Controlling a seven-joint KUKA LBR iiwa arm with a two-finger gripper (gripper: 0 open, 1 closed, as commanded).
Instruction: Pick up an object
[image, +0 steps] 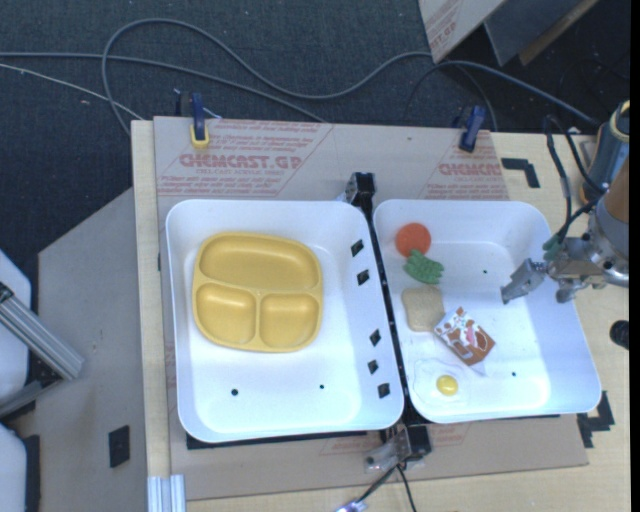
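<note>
Bins side by side fill the middle of the table (250, 150), a flat brown board printed with red lettering. The right bin (560, 385), a shallow white tray with rounded corners and a smooth glossy floor, serves as the landmark here. Inside it, toward its left wall, lies a loose cluster of small things: a round orange ball (412, 239) nearest the far rim, a knobbly green toy (424, 268) just below it, a pale tan slab (423, 307) with softened corners below that, a crinkly printed packet (465, 337) in red, white and brown to the slab's lower right, and a small yellow blob (446, 384) closest to the near rim. All rest on the bin floor, none lifted. The pincer (548, 281) hangs over the bin's right half, well apart from the cluster, its grey metal fingers spread apart with nothing between them. Left of the right bin, touching it along a black seam, sits the left bin (340, 400), which carries a matte yellow divided plate (258, 290) with three rounded compartments.
</note>
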